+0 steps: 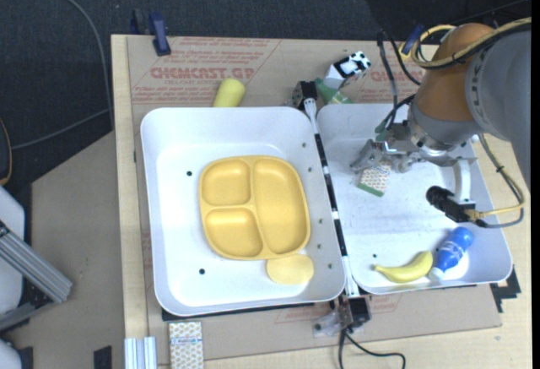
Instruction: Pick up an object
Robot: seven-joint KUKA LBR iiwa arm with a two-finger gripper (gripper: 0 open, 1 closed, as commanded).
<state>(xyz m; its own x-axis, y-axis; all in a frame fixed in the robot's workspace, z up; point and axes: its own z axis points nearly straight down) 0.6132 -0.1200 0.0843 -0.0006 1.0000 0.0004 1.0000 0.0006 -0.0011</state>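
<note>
Low over the right bin [405,224], toward 11 o'clock of its floor: the pincer [381,153], with the grey arm reaching in from 2 o'clock. Cannot tell whether apart or together, the metal there being too bunched and blurred.

Just at 6 o'clock of the pincer, touching or very nearly: a small speckled green-and-tan pad [374,181], tilted on the bin floor. Likeliest pick, judged by closeness alone. Looks light and thin, perhaps spongy, perhaps a flat packet. Probably yields under a squeeze and slips little, but hard to get under while lying flat. Best pinched across the short width, edges caught after pressing down to the floor.

Near 5 o'clock of the same bin: a banana [403,268], curved, its tip against a blue-and-white bottle [451,252]. Banana firm yet easily bruised, best taken mid-body. Bottle smooth and round, apt to roll.

In the left bin [169,156]: a yellow divided plate [253,207], with a pale yellow disc [289,269] at its 5 o'clock rim. Both wide, flat, and poor for a narrow grasp.
</note>
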